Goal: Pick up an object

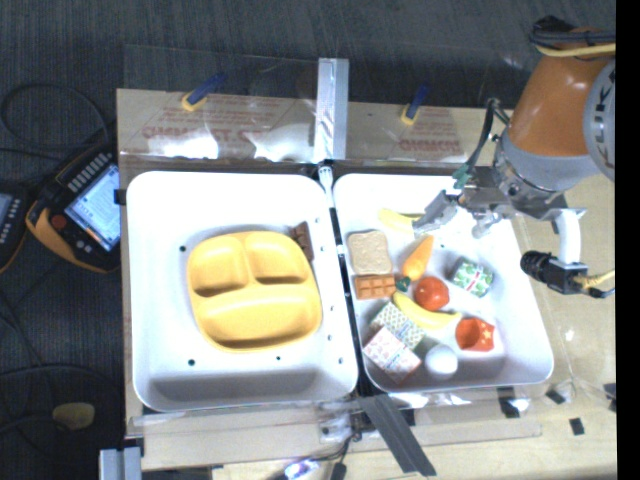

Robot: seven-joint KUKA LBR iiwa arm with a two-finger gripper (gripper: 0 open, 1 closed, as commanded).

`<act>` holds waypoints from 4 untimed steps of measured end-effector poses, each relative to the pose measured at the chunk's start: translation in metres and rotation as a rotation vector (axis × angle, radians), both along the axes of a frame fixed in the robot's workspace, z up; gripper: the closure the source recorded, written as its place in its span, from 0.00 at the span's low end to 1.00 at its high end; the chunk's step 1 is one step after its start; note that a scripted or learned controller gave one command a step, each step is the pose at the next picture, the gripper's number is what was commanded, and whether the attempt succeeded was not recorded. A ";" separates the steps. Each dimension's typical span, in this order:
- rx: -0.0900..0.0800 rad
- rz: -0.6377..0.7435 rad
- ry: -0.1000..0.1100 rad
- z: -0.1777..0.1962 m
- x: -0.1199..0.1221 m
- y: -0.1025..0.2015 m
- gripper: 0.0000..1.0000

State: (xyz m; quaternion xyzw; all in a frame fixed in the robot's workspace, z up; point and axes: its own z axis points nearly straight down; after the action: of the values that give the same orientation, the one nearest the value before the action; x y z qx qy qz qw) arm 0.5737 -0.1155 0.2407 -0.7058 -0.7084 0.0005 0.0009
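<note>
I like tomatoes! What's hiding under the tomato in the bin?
The tomato sits on a banana, which pokes out on both sides. The banana's middle and the bin floor beneath are covered.

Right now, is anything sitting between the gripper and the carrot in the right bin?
Nothing visible does. The gripper hangs over the upper part of the right bin, and the carrot lies just below it with bare bin floor between. The banana lies off to one side.
</note>
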 end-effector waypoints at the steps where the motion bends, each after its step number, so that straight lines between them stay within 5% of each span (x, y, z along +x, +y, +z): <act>1: -0.002 0.226 -0.011 -0.143 0.042 -0.015 0.00; 2: -0.008 0.528 -0.015 -0.148 0.068 -0.003 0.00; 3: -0.001 0.297 -0.019 -0.148 0.049 -0.022 0.00; 4: 0.001 0.298 -0.020 -0.138 0.050 -0.021 1.00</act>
State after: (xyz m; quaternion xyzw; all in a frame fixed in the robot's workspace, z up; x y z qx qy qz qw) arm 0.6234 -0.1363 0.1028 -0.5930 -0.8052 -0.0067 -0.0058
